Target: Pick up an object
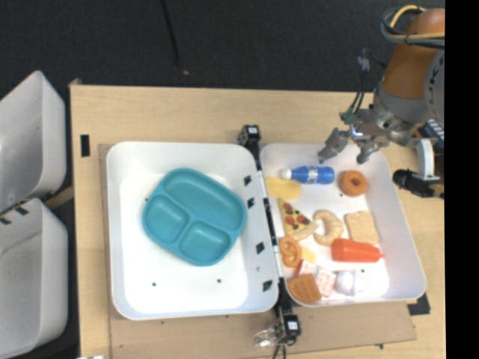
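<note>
Tray in left bin — toys (heaped) right.

I see a teal tray in a white bin, a blue bottle, a brown donut and an orange carrot.

A blue bottle with a white cap is laid on its side at the far end of the right bin. A brown doughnut is placed just to its right. An orange carrot is laid flat nearer, beside a pretzel, a pizza slice and a cracker.
</note>
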You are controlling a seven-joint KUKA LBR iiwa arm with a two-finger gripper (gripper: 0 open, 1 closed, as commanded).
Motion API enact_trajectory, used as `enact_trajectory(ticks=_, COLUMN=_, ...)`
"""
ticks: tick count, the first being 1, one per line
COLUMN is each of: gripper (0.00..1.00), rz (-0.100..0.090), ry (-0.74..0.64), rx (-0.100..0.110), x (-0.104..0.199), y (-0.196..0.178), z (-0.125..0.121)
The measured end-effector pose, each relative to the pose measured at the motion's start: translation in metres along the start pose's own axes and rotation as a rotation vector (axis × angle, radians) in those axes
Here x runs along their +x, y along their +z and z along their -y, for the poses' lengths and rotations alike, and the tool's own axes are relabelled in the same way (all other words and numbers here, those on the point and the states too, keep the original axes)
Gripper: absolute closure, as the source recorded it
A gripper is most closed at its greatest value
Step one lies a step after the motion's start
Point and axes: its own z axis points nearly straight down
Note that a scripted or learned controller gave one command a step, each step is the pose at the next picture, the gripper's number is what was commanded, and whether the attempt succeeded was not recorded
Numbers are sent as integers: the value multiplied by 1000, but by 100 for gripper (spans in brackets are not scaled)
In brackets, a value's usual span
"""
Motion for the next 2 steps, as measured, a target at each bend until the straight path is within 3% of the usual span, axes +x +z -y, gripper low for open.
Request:
enact_trajectory(ticks=1, gripper=0, rz=1, ry=0, rx=4, x=-11, y=55, z=-1)
enact_trajectory(ticks=2, gripper=0, rz=0, ry=-3, rx=5, x=-3, y=115, z=-3)
